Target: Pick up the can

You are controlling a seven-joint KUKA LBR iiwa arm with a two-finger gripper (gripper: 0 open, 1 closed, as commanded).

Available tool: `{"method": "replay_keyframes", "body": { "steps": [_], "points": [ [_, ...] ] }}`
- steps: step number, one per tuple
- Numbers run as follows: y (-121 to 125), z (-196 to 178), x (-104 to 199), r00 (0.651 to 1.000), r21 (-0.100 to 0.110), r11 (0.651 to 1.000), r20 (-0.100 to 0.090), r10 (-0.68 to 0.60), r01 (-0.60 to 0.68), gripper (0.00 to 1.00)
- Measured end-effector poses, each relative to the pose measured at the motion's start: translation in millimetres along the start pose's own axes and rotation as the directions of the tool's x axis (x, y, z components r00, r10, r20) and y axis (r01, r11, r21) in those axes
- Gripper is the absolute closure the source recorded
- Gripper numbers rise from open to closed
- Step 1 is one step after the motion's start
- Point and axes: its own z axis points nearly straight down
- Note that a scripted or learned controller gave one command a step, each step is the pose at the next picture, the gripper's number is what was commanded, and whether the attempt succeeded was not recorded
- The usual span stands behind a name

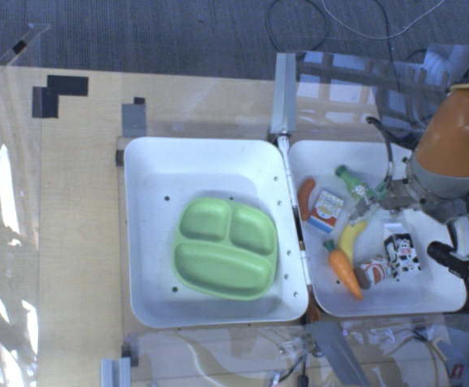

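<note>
The can [372, 272] lies on its side near the front of the right bin [428, 301], white and reddish with a dark end. It rests between an orange carrot [345, 271] and a black-and-white cow-print carton [401, 255]. The grey arm with its orange band [458, 134] reaches in from the right. Its gripper [369, 203] hangs over the middle of the right bin, by a green bottle [354, 181] and above a banana [350, 235]. The gripper is well behind the can and apart from it.
A red sausage [305, 196] and a small white-and-blue carton [325, 209] lie by the right bin's left wall. The left bin [146, 216] holds a green divided plate [225, 248]. A metal divider [292, 216] separates the bins. Cables run behind the bench.
</note>
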Motion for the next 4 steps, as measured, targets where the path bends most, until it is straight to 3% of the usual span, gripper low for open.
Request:
{"method": "replay_keyframes", "body": {
  "steps": [1, 2, 3, 4],
  "points": [
    [-55.4, 36.0, -20.5, 0.908, -0.008, 0.908, -0.002, 0.419, -0.419, 0.0],
    [30.9, 37.3, -33.8, 0.86, -0.007, 0.86, -0.001, 0.511, -0.511, 0.0],
    [-8.9, 36.4, -42.3, 0.85, -0.007, 0.85, -0.003, 0.527, -0.527, 0.0],
    [54.8, 37.9, -36.0, 0.855, -0.005, 0.855, -0.001, 0.519, -0.519, 0.0]
  ]
}}
